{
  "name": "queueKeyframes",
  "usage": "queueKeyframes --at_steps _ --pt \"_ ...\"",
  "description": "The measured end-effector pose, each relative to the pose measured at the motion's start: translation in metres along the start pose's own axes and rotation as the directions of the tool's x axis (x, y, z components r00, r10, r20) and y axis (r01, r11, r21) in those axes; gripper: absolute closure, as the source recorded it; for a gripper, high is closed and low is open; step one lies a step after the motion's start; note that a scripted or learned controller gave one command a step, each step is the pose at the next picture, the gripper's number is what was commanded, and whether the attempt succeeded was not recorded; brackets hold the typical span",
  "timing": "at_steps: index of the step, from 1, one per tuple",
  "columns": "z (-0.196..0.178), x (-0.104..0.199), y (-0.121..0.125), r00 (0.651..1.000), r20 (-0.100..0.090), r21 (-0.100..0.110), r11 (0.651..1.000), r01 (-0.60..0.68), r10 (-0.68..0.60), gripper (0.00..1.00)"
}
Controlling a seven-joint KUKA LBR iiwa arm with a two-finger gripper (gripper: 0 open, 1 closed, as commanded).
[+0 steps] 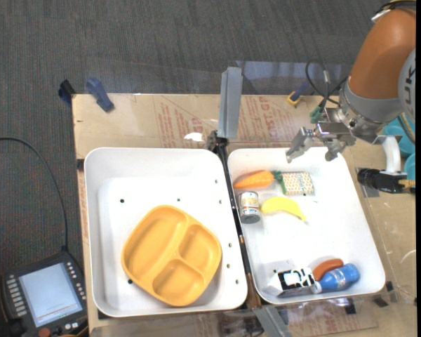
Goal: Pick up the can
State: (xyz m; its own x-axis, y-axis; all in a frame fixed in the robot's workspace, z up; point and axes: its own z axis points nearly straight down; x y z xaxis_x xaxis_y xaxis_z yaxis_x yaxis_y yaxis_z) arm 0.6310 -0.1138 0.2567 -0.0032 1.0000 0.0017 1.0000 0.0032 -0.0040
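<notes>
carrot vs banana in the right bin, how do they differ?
Colour: the carrot is orange with a green tip; the banana is yellow. Shape: the carrot is straight and tapered; the banana curves. Place: the carrot lies nearer the bin's far edge, above the can; the banana lies just right of the can. Both lie flat, roughly crosswise.

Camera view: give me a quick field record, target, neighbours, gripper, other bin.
target: can, upright, right bin, by its left wall
neighbours: carrot just behind it; banana to its right
gripper: gripper open, over the right bin's far edge, holding nothing
other bin: left bin holds a yellow divided plate
near corner: blue bottle, red sausage
</notes>
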Motion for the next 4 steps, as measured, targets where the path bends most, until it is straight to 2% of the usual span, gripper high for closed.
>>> queueKeyframes --at_steps 1,2,3,4 --pt "0.022 -0.065 0.013 0.994 0.002 -0.004 0.994 0.112 -0.112 0.0" --pt "0.17 -0.055 0.014 0.994 0.001 -0.002 0.994 0.113 -0.113 0.0" --pt "0.16 -0.054 0.015 0.994 -0.001 -0.002 0.994 0.113 -0.113 1.0" --pt "0.032 -0.019 0.005 0.995 0.001 -0.003 0.995 -0.095 0.095 1.0"
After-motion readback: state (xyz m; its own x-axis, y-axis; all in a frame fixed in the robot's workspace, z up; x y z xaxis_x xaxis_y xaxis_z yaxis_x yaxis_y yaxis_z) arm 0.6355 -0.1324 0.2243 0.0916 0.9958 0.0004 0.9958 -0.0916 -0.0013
